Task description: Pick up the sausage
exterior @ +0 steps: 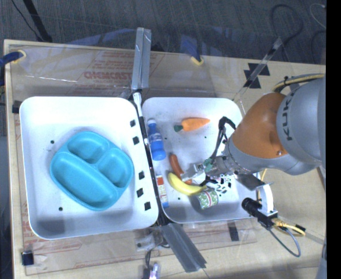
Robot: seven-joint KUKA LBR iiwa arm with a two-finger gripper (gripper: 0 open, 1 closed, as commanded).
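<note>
Item: sausage (174,162), right bin (158,106), awaiting pickup.

Camera view: small reddish-brown link lying near bin's left-centre, just above banana (183,184), just right of blue bottle (155,139) along the dividing wall; carrot (194,124) further up, green can (207,199) below. Judged light, slightly soft, smooth-skinned, liable to roll or slip; best pinched across the short axis at mid-length, clear of banana. Gripper (208,170) low over bin, to the right of sausage, beside banana's upper end amid clutter; opening not readable, nothing seen held. Blue divided plate (92,168) in left bin (28,156).
</note>
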